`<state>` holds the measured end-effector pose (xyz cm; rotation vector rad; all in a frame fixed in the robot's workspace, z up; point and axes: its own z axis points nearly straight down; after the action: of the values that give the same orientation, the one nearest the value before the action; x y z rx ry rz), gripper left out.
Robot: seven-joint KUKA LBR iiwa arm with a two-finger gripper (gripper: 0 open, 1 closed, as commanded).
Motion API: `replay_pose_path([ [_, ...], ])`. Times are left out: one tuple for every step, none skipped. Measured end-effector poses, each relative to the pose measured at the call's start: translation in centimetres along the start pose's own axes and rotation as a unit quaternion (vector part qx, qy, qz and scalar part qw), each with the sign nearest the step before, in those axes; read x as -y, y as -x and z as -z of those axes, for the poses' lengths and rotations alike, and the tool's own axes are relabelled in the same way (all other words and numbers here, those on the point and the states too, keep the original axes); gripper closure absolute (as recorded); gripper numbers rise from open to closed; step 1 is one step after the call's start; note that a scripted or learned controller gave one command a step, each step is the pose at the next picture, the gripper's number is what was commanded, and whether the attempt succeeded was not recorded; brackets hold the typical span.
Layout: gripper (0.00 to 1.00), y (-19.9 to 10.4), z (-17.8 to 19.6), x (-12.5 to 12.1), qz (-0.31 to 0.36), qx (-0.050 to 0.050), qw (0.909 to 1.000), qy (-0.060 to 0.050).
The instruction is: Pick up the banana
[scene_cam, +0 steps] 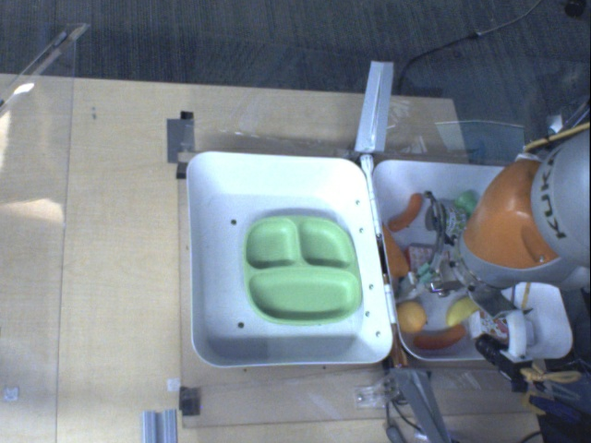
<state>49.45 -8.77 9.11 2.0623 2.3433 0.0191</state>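
**A:** Camera view, live: where's your tool?

**B:** My tool [441,270], the dark two-finger piece under the grey arm's orange band [503,220], hangs low inside the right-hand shallow white bin [554,326]. Open or closed, I cannot tell; it's a dark tangle from up here.

**A:** And the target?

**B:** The small yellow banana [461,313] lies near the bin's front wall, just beside my tool, toward the camera and a touch to the view's right. Little of it shows, so I won't call its long axis.

**A:** Neighbours?

**B:** A round orange fruit [412,317] to its left and a reddish curved piece [437,339] hugging it in front. I'd judge it a short drop forward, crowded.
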Motion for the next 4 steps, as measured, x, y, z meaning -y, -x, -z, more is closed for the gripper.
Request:
replay_pose_path([
  [0.00, 6.4, -0.1, 0.1, -0.041, 0.000, 0.9992, -0.001],
  [0.00, 4.1, 0.0, 0.5, 0.048, 0.002, 0.9988, 0.000],
  [1.00, 4.1, 0.9, 0.2, 0.048, 0.002, 0.9988, 0.002],
  [0.00, 4.1, 0.9, 0.3, 0.048, 0.002, 0.9988, 0.002],
])
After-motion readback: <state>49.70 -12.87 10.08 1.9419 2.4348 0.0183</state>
